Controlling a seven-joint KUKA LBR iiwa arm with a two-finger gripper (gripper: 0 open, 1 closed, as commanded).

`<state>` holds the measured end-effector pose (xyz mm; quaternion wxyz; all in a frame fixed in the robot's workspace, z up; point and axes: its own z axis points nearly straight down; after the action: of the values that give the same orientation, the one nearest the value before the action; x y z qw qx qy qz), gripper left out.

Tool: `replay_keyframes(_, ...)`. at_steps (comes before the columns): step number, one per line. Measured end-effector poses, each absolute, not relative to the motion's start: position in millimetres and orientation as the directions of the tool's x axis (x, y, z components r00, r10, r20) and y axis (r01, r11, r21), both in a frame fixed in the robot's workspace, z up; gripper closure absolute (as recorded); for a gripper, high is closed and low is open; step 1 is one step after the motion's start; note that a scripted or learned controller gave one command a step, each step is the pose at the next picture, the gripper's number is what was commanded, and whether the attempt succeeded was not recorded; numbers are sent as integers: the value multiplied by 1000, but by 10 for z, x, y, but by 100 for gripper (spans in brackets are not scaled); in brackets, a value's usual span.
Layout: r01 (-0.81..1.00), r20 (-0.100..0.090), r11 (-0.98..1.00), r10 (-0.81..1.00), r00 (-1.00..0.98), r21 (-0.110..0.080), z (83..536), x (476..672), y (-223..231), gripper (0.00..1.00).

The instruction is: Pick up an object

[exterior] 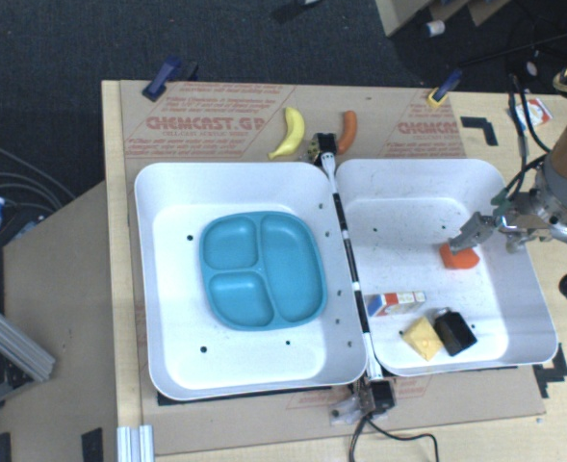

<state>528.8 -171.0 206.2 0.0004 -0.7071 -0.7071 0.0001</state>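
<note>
Black block – matte | yellow wedge | gripper over flat orange piece

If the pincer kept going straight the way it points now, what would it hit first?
Most likely the orange object. The pincer slants down and to the view's left, and the orange object lies right at its tip on the right bin floor. Whether they already touch cannot be told; height is unclear from this angle.

The grey arm reached in from the right edge of the right-hand bin, its gripper lowered near that bin's right wall, pointing leftward.
</note>
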Motion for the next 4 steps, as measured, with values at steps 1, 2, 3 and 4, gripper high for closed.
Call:
replay_keyframes(1, 1000, 0, 0, 1000, 0, 0, 846, 5392, -1960, 0)
replay_keyframes(2, 1000, -1, -1, 1000, 1, 1, 946, 5396, -1961, 100)
replay_keyframes(3, 1000, 0, -1, 1000, 1, 1, 945, 5396, -1961, 0)
replay_keyframes(4, 1000, 0, 2, 1000, -2, 1, 850, 6258, -2081, 0)
